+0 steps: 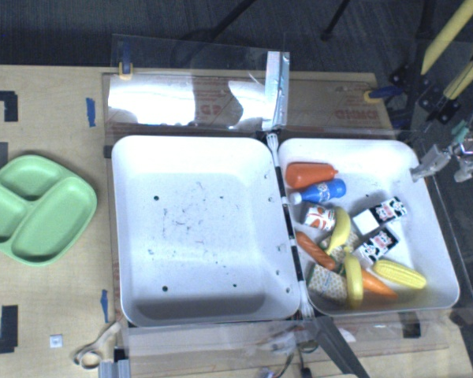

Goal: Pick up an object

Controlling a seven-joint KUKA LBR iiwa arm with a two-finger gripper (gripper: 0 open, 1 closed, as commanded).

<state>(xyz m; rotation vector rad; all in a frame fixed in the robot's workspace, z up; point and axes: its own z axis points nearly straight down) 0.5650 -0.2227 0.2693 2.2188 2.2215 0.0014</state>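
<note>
The gripper (440, 159) sits at the right middle of the frame, over the upper right rim of the right bin (437, 235). It shows as a small pale grey shape, too blurred to tell whether it is released or clenched, and nothing can be seen held in it. It hangs well apart from the objects, which lie clustered in the left and lower parts of that bin. Nearest to it are a black-and-white patterned box (391, 209) and, just below and left of that, a white block (365, 222) and a second patterned box (378, 245). A yellow corn cob (400, 274) lies at the lower right of the pile. Toward the bin's left wall an orange oblong piece (310, 173) lies uppermost, with a blue bottle (324, 190) just below it, then a white and red can (319, 217) beside a banana (340, 231). An orange carrot (315, 250) slants below these. The left bin (126, 235) fills the middle of the frame, touching the right bin along their shared edge. A green divided plate (36, 209) rests on the bench at the far left.
</note>
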